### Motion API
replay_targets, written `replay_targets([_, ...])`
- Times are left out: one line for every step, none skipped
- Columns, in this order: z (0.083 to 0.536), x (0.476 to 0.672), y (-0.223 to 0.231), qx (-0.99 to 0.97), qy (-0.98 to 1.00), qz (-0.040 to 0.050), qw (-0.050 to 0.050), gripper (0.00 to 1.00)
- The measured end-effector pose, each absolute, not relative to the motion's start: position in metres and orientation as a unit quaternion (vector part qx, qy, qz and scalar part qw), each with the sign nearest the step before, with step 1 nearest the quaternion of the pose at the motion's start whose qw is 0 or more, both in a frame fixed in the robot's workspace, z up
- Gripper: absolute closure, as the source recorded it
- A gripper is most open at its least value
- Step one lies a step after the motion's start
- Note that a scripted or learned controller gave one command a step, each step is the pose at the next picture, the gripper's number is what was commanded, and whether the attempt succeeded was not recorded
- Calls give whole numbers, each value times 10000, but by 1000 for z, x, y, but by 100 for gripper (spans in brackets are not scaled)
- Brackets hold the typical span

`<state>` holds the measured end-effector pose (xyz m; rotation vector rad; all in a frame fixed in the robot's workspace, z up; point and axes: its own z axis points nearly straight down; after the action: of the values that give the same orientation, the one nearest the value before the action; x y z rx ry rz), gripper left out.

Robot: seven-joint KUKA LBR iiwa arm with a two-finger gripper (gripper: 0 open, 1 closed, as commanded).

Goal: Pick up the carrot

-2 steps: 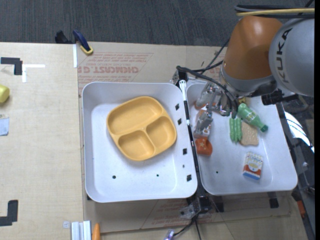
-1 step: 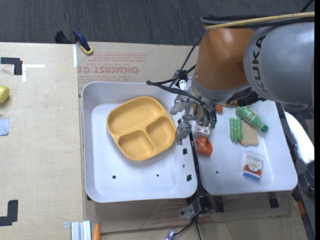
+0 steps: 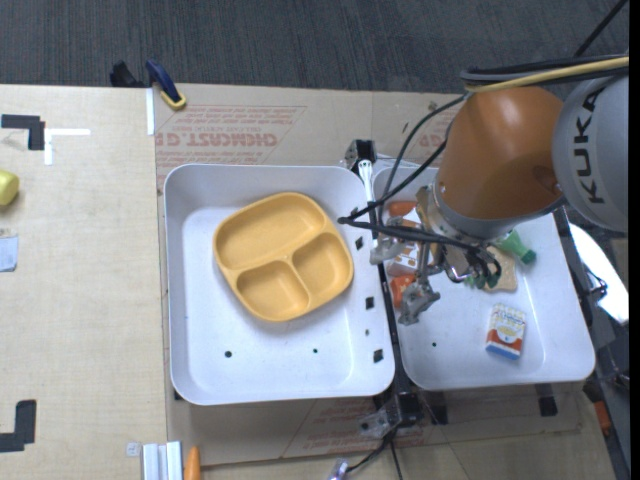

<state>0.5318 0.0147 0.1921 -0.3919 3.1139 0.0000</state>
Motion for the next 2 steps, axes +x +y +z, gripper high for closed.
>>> replay_targets([192, 501, -29, -2034, 9791, -2, 21, 0])
replay_targets([192, 494, 31, -3572, 9340, 4, 20, 0])
